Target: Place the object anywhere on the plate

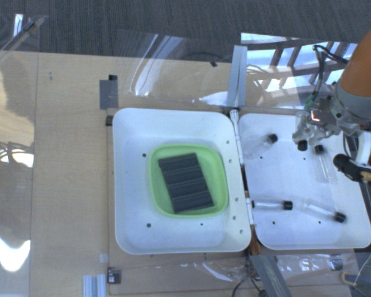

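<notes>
The dark ridged block (185, 182) lies on the green plate (157, 166) in the left bin (130, 228), long axis running upper-left to lower-right.

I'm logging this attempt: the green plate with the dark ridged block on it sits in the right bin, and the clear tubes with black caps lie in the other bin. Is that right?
Not quite. In the camera view the green plate with the dark ridged block on it sits in the left bin, not the right. The clear tubes with black caps lie in the right bin, where the gripper is.
</notes>
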`<move>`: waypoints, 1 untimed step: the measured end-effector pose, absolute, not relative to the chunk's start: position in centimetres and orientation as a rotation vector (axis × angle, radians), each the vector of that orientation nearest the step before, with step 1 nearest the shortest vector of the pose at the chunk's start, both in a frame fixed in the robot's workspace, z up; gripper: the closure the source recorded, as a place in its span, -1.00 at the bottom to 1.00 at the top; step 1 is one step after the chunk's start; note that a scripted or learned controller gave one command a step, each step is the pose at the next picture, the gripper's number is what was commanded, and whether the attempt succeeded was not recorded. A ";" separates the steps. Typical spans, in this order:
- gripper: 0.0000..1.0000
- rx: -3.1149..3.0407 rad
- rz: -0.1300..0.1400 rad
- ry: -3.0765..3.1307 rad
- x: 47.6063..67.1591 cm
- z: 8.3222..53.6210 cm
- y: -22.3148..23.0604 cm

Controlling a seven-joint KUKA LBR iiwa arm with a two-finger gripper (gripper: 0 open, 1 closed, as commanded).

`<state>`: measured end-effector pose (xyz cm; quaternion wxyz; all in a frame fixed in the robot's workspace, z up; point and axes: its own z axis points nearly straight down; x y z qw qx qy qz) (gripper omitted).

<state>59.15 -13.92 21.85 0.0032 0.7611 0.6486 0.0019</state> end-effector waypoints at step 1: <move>1.00 2.185 0.004 2.254 55.8 18.5 -7.0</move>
